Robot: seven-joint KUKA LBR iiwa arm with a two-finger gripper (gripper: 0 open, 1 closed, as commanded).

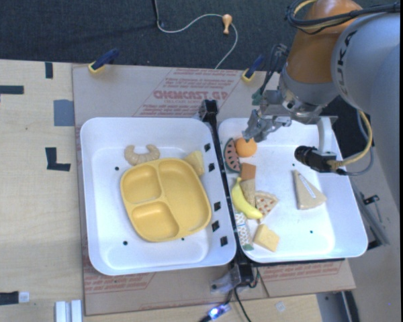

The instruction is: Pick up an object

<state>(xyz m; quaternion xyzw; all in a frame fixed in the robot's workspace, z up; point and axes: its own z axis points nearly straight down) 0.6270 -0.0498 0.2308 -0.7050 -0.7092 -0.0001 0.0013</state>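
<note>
The gripper [255,129] hung over the right bin's [336,243] far-left corner, directly above and just touching the orange ball [246,147] beside the watermelon slice [232,157]; whether it gripped the ball could not be determined.

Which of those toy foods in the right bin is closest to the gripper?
The round orange fruit at the bin's upper left, directly under the gripper. The watermelon slice, banana and cheese wedges lie farther down the bin.
</note>
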